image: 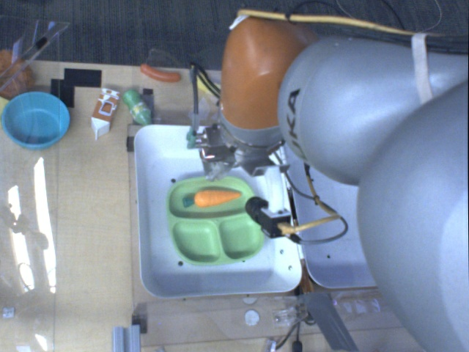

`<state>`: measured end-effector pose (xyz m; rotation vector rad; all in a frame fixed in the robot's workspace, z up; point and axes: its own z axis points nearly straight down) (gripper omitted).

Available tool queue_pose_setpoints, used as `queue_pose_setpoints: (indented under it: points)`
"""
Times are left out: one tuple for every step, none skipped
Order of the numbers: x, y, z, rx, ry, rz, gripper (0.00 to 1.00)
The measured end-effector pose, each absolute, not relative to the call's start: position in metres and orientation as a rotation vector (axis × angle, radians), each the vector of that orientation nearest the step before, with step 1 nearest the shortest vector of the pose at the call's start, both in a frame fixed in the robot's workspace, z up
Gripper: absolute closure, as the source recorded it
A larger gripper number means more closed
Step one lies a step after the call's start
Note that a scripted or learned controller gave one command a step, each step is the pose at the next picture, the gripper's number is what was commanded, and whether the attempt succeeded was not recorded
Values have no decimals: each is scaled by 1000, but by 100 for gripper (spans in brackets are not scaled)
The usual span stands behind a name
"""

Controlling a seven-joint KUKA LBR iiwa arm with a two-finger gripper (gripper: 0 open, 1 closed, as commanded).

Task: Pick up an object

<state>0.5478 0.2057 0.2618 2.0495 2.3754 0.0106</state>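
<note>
While we are reading the scene:
Carrot [217,197]: lying in the green tray's [192,242] far compartment, left bin [150,196].
Handling: we are judging it light, stiff, smooth; grip mid-body.
Pincer [215,160]: hovering above; spread unclear.

The grey arm [381,123] reaches in from the right, its orange band [256,68] above the down-pointing gripper [216,163]

arm [381,123]: bulky grey rounded housings, dark lettering on one shell. orange band [256,72] above wrist. yellowish cable [330,22] across top; black cables near wrist, possibly sensor leads.
</note>
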Motion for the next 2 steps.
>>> queue_pose_setpoints:
  points:
    - [487, 156, 236, 2216, 2226, 1, 100]
    - [535, 208, 265, 2361, 2067, 8, 100]
